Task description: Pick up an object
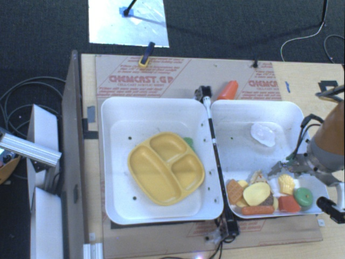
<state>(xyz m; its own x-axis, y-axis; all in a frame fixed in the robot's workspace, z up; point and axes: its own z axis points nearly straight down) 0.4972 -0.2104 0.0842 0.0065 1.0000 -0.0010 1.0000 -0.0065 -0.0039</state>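
Several toy foods lie heaped in the front corner of the right bin: a yellow potato-like piece, an orange waffle piece, a corn cob, a green round piece, a red block and a long orange piece. A clear crumpled lump rests alone farther back in that bin. My gripper hangs low over the right bin, just behind the corn cob, with the arm coming in from the right. Nothing shows held in it.
The left bin holds a yellow divided plate with a small green piece peeking out behind it. An orange toy lies on the bench behind the bins. A black rod runs along the seam between the bins.
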